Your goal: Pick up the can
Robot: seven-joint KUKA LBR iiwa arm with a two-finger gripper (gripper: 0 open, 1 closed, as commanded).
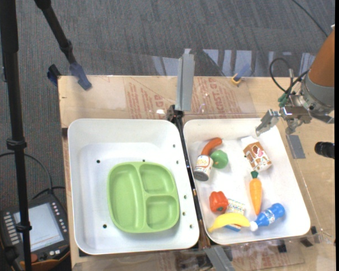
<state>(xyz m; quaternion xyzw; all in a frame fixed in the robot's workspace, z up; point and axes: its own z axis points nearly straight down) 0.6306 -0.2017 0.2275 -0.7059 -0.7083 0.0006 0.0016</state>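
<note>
White right bin (291,176) with can (203,166)

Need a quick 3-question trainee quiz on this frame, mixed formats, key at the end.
1. True or false: the gripper is shut on the can.
2. Which bin holds the green divided plate? A) left bin B) right bin
3. Fill in: the can lies beside the green ____, at the right bin's left side.

Key
1. False. The gripper hangs open over the right bin's upper right corner, apart from the can.
2. A
3. apple
</note>
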